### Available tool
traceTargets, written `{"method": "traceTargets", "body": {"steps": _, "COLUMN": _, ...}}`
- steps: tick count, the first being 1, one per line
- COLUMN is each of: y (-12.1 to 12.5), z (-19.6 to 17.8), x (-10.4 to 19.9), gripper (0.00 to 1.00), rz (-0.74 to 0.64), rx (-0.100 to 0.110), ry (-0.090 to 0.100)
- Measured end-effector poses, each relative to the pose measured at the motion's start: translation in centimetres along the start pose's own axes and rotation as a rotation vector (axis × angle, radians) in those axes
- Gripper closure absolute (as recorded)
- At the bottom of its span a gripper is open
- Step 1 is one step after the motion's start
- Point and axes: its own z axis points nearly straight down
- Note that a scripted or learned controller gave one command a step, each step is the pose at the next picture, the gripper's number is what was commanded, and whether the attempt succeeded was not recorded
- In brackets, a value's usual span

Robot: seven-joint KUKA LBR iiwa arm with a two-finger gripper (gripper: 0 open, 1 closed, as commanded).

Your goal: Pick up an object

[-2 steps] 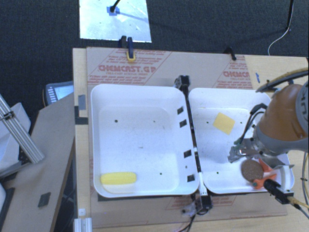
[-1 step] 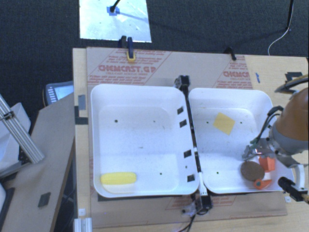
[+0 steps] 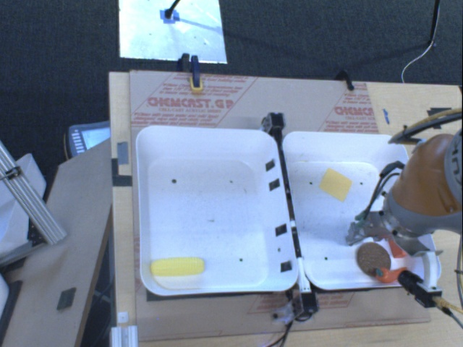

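Two white bins sit side by side on the bench. The left bin point(image 3: 206, 208) contains a yellow corn-shaped object point(image 3: 177, 267) at its near left corner. The right bin point(image 3: 340, 215) contains a flat yellow block point(image 3: 336, 183) toward its far side and a brown round brush with an orange handle point(image 3: 375, 260) at its near right corner. The gripper point(image 3: 359, 230), lowered into the right bin just beside the brush, is seen at an angle from which its opening cannot be told.
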Motion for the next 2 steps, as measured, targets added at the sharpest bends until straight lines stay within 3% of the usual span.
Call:
{"method": "traceTargets", "body": {"steps": 1, "y": 0.0, "z": 0.0, "x": -0.2, "gripper": 0.00, "rz": 0.004, "rx": -0.002, "ry": -0.001}}
{"method": "traceTargets", "body": {"steps": 2, "y": 8.0, "z": 0.2, "x": 6.3, "gripper": 0.00, "rz": -0.006, "rx": -0.009, "ry": 0.000}}
